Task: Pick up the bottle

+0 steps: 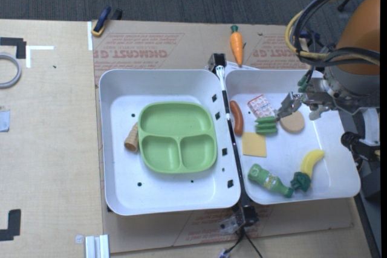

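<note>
A: Where's the bottle (269,180) sitting rn?

B: I see it lying on its side in the right bin (344,190), near the front wall, green w/ a label, cap end pointing toward the broccoli (300,182). The two look like they touch, or close to it. Banana (311,162) is just above the broccoli.

A: And the gripper (289,106)?

B: Up in the back half of the same bin, well apart from the bottle. Arm comes in from the right, orange band at the top right corner w/ cables looped over it. Fingers are metal, pointing left, tips parted, nothing between them that I can see. They hover just beside the round tan cookie (293,124) and near the red-and-white packet (261,106).

A: Other stuff in that bin?

B: Green pea pod thing (266,125) left of the cookie, yellow cheese slice (254,144) below it, sausage (236,117) along the left wall.

A: Left bin?

B: Left bin (115,148) has a green divided plate (178,137) in the middle, and an ice cream cone (131,138) touching the plate's left edge. Outside the bins, a carrot (236,44) lies on the cardboard behind them.
</note>
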`<action>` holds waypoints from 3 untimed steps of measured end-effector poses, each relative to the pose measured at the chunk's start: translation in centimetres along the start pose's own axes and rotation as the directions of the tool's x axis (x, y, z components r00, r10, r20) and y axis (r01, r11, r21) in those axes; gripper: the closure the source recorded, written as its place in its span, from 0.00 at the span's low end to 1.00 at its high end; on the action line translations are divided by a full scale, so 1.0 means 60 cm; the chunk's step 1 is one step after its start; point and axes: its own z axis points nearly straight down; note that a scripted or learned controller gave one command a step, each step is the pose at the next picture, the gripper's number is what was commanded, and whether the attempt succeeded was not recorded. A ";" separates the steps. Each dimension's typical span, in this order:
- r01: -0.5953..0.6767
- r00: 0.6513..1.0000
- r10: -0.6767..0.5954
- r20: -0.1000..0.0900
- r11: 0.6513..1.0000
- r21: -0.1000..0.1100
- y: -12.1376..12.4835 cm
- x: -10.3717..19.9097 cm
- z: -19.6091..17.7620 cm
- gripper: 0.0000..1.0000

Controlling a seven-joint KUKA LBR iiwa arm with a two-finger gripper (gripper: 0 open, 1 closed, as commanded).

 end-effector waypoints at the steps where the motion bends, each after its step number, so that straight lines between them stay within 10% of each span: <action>1: -0.001 1.000 0.001 0.001 1.000 0.000 0.001 -0.001 -0.016 1.00; 2: 0.100 0.995 -0.100 0.000 0.995 0.001 -0.098 0.145 0.004 1.00; 3: 0.083 0.997 -0.083 0.000 0.997 0.001 -0.098 0.256 0.013 1.00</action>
